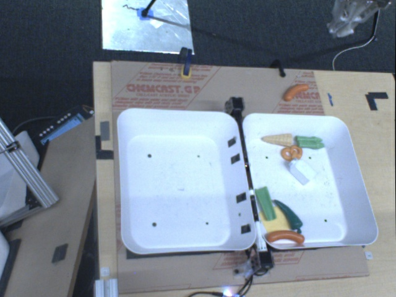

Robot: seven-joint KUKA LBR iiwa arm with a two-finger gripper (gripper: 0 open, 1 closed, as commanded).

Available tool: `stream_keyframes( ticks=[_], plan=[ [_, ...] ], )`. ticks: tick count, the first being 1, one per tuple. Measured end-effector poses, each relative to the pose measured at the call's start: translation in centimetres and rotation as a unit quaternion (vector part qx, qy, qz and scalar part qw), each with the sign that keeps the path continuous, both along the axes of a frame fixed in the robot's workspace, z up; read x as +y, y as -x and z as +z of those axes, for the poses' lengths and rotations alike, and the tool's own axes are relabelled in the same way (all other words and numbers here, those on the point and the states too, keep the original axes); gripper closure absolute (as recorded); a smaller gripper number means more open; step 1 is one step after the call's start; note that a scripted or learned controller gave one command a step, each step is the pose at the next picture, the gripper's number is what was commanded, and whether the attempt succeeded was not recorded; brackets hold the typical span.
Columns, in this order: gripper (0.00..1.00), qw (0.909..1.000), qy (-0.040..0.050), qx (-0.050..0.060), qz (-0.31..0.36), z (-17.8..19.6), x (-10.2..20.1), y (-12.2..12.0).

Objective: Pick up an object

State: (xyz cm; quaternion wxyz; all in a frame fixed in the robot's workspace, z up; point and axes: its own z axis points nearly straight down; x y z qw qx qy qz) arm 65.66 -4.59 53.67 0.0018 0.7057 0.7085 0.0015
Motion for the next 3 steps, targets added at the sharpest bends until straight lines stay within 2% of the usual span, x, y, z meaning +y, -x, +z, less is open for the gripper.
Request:
stream_keyframes(
  ticks=[1,2,3],
  plan=[
    [1.0,1.0,0.0012,0.001,-0.004,-0.2,-6.8,-1.2],
    [1.0,1.0,0.002,0.001,-0.006,-0.2,-16.7,-1.0],
    [1.0,1.0,-0.0007,0.003,0.0,-5.5,-13.9,-0.2]
  ],
)
